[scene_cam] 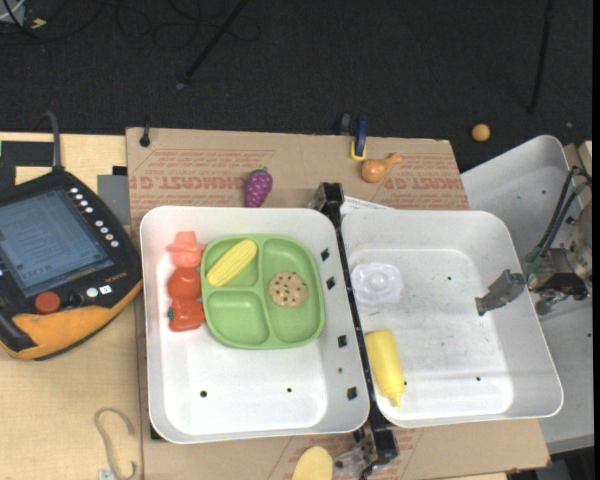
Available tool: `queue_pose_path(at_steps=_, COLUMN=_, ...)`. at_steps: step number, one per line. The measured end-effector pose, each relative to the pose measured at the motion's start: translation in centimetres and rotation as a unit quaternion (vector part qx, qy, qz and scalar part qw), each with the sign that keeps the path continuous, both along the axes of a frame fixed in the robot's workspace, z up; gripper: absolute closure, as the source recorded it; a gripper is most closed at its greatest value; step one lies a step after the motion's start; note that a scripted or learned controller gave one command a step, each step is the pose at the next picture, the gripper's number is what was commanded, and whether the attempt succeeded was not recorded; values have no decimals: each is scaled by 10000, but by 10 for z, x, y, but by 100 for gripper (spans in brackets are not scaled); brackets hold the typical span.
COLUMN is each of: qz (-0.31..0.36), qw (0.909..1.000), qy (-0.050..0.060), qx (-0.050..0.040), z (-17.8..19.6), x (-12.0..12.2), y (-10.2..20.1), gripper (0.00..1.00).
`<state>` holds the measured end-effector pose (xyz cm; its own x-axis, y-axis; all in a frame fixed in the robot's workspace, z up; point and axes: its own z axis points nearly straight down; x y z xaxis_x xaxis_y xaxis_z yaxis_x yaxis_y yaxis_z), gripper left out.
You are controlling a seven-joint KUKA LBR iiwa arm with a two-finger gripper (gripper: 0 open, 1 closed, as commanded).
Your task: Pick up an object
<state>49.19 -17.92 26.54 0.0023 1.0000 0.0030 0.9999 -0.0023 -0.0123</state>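
Observation:
The right bin [525, 383] holds a yellow squeeze bottle [385, 364] lying near its left wall and a clear plastic lid [377, 282] at its upper left. In the left bin [240, 408] a green divided plate [242, 323] carries a corn cob [229, 261] and a cookie [287, 289]. A red and orange toy [184, 282] lies left of the plate. My gripper [502, 292] hangs over the right bin's right side, well apart from the bottle and the lid, and nothing shows in it.
A teach pendant [45, 258] rests on the bench at the left. Purple grapes [258, 185], an orange gourd [378, 167] and a blue clamp [359, 140] lie on the cardboard behind the bins. A yellow object [313, 462] sits at the front edge.

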Motion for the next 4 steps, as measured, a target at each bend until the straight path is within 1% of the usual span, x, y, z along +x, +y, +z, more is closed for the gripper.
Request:
queue_pose_path(at_steps=1, qz=10, qw=10000, qy=-56, qx=-14, z=5, x=2, y=0, gripper=0)
queue_pose_path(at_steps=2, qz=20, qw=10000, qy=-28, qx=-3, z=-52, x=12, y=2, gripper=0)
queue_pose_path(at_steps=3, qz=17, qw=10000, qy=-20, qx=2, z=-112, x=3, y=8, gripper=0)
queue_pose_path(at_steps=4, qz=0, qw=10000, qy=-27, qx=3, z=-162, x=2, y=18, gripper=0)
